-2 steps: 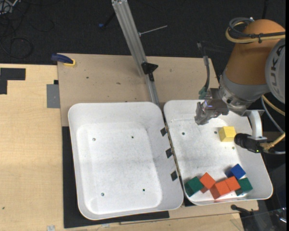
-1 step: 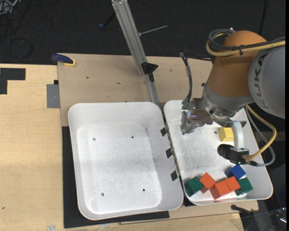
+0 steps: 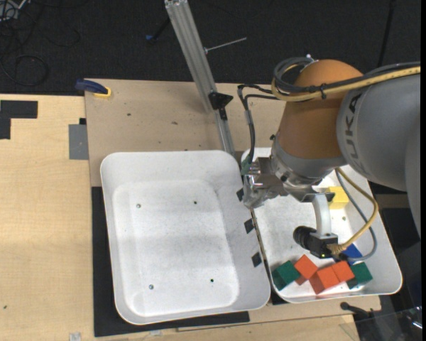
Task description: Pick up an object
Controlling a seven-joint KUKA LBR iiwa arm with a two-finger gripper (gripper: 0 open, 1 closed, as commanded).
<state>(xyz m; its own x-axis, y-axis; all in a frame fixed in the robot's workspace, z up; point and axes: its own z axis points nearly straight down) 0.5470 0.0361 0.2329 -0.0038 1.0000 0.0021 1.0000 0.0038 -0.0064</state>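
My gripper hangs over the near left part of the right bin, close to the wall it shares with the left bin. The arm's orange band and grey wrist cover much of the right bin. Several blocks lie in the right bin's front corner: a green block, an orange block, a bigger orange block, another green block and a blue block. A yellow block peeks out beside the wrist. Nothing shows between the gripper's parts.
An aluminium rail slants from the back down to the bins' shared corner. A blue and yellow clamp sits at the bench's back left edge. Wooden bench surface extends to the left.
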